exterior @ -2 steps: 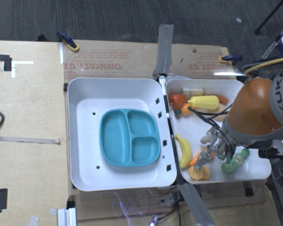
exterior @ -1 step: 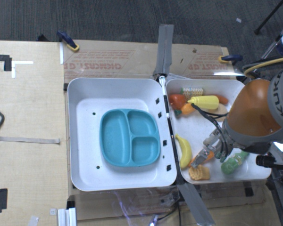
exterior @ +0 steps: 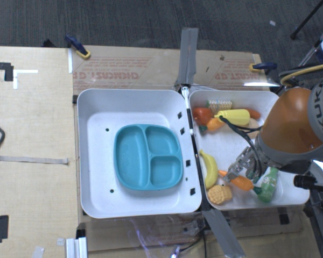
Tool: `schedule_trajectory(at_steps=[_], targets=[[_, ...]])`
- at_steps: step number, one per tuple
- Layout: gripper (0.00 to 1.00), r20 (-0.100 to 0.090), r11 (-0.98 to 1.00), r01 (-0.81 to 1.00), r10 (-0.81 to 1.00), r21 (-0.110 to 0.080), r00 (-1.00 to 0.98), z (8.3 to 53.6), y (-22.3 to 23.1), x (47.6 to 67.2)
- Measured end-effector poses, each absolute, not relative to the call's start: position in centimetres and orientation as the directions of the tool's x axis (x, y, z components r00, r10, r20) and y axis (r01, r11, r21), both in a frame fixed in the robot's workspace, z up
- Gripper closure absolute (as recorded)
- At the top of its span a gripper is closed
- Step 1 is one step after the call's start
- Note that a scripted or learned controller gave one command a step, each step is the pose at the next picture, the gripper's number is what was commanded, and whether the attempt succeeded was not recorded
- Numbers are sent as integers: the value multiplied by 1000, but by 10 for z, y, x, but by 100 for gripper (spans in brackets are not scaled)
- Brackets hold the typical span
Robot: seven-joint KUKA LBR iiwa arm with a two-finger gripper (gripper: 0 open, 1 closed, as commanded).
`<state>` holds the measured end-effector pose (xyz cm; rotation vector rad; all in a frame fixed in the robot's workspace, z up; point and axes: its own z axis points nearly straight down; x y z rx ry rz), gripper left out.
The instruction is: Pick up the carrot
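The carrot (exterior: 241, 183) lies in the right bin (exterior: 290, 200), near the bin's front edge. It is orange and lies almost flat, with one end pointing at the banana (exterior: 208, 169). A small orange bit sits between the two, and it may be the carrot's thin tip. Just in front of the carrot is a piece of corn (exterior: 220, 194). Close on its other side is a green bottle (exterior: 267, 185).

The arm (exterior: 290, 125) reaches in from the right edge of the surface. The gripper (exterior: 243, 168) is low in the bin, just behind the carrot and maybe touching its top. From here nobody can tell if the fingers are apart or together, because they are dark and small in the picture. No carrot shows between them, so the carrot does not look picked up yet.

To do this step well, the fingers should probably go down on both long sides of the carrot, near its thick middle. They should stay off the corn and the bottle, since both sit so close. A slow squeeze looks best, because a smooth round toy like this may slip out. Then the arm should lift straight up.

The left bin (exterior: 91, 160) holds a blue plate (exterior: 148, 157), well away from all this.
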<state>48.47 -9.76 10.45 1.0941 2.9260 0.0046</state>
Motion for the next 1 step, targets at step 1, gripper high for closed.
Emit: schedule_trajectory(at_steps=[1], targets=[[100,-2,642,767,767,1,-642,192,-18,479]])
